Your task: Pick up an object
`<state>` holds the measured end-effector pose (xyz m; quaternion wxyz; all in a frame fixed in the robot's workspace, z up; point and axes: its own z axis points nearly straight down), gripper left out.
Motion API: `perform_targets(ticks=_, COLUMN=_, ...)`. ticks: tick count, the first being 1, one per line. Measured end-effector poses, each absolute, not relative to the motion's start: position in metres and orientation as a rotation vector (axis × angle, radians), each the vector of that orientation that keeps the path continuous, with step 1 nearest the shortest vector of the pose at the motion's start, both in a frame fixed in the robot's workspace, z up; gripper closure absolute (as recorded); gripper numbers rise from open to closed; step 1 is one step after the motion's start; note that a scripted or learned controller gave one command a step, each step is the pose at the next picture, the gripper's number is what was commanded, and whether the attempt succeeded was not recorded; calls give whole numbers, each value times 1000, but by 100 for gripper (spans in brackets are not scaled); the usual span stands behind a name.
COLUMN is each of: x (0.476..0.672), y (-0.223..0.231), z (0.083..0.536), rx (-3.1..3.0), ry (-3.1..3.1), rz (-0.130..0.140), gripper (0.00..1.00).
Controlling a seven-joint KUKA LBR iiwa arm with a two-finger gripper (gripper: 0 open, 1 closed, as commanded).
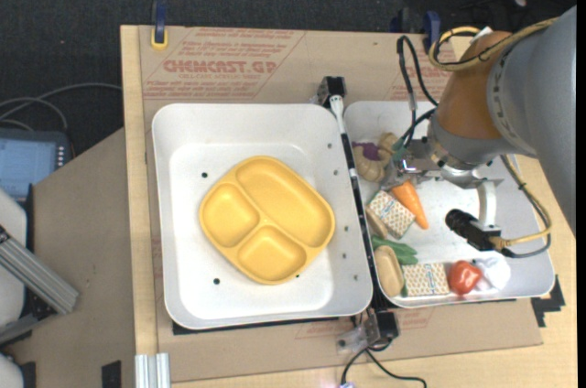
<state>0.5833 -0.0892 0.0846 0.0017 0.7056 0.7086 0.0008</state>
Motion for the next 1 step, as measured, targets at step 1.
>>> perform_targets(ticks=1, x=602, y=-23, z=189, rx=2212, ry=2223, rz=8, gripper=100)
